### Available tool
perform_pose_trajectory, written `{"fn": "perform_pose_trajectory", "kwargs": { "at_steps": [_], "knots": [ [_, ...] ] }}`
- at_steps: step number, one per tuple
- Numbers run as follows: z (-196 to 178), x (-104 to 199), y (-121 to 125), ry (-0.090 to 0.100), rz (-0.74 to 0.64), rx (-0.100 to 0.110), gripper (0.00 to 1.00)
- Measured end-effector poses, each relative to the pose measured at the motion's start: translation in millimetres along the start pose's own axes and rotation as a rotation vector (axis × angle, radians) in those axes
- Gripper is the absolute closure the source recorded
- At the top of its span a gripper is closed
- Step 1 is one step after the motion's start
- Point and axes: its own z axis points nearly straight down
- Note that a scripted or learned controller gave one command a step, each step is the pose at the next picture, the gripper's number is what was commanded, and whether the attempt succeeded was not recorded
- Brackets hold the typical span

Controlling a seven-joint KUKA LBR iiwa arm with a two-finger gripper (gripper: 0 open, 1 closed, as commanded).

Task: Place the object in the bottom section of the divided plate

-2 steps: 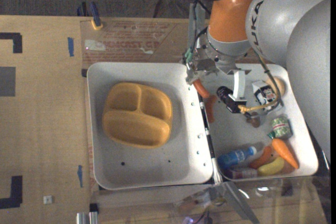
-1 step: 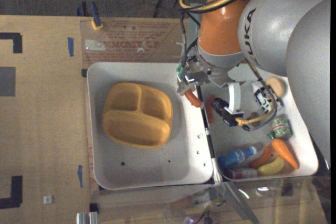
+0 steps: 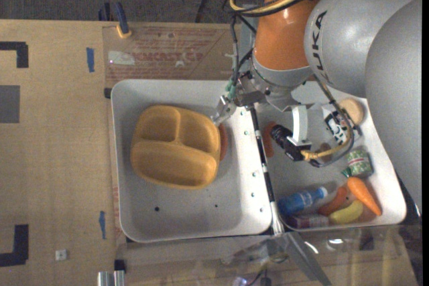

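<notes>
The plate point(image 3: 176, 145), in the left bin point(image 3: 194, 218) at frame centre-left, has nothing in its sections, so placing is not done; the pincer point(image 3: 224, 110) hangs at its upper right edge, grip unclear, and which object is meant is unclear.

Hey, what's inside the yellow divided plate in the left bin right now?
The divided plate shows three bare yellow sections with nothing lying in them. Its right rim is partly covered by the tool, and an orange-red thing peeks out beside that rim; what it is cannot be told.
</notes>
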Motion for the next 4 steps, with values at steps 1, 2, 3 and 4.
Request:
{"fn": "perform_pose_trajectory", "kwargs": {
  "at_steps": [1,2,3,4],
  "knots": [
    [78,78,-85,0.0,0.061,0.0,0.0],
    [78,77,-85,0.0,0.062,0.0,0.0],
    [69,77,-84,0.001,0.065,-0.001,1.0],
    [0,30,-97,-0.001,-0.286,-0.002,1.0]
  ]
}}
